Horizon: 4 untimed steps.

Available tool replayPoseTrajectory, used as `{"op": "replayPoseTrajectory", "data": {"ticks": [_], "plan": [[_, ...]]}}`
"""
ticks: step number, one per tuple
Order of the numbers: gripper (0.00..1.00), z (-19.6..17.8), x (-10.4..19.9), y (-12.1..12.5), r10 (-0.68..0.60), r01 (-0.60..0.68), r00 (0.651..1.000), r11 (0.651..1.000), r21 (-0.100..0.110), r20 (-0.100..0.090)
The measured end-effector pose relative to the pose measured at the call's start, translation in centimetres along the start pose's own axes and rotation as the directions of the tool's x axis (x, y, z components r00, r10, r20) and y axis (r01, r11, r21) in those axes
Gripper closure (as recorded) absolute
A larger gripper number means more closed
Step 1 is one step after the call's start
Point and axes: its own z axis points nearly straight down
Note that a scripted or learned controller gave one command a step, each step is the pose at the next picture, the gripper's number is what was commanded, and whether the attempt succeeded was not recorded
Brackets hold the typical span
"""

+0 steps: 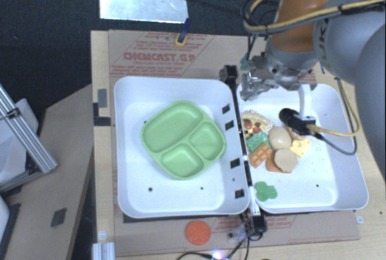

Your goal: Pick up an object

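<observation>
My gripper hangs over the far left corner of the right bin, just above a pile of toy food. The pile holds a pizza slice, a green leafy piece, an orange waffle, a tan egg-shaped piece, a yellow cheese wedge and a brown bread roll. A small green broccoli piece lies apart near the bin's front left. I see nothing held in the gripper.
A green divided plate lies in the left bin. A black part with a yellow cable hangs from the arm over the pile. An orange disc sits on the cardboard in front of the bins.
</observation>
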Motion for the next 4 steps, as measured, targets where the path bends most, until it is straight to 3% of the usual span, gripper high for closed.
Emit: {"op": "replayPoseTrajectory", "data": {"ticks": [1,4], "plan": [[1.00,1.5,4.4,-1.9,0.000,0.000,1.000,1.000,0.003,0.000],[1.00,1.2,5.1,-3.3,0.004,-0.004,1.000,1.000,0.002,0.001]]}}
